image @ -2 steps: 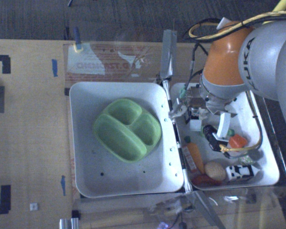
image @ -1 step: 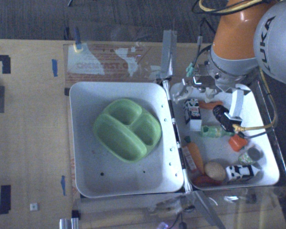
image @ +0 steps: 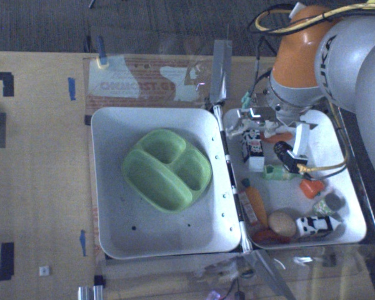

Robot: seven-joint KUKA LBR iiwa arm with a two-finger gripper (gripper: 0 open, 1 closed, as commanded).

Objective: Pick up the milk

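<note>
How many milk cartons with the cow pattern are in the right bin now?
2. One milk carton stands near the right bin's left wall, just below the end effector. The other carton lies by the near rim. The arm may hide more.

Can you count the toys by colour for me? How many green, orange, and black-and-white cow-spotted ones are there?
Green: 2, the divided plate and a small green piece.
Orange: 2, the carrot and a small orange-red piece.
Cow-spotted: 2, the milk carton and another carton.
Total: 6
</note>
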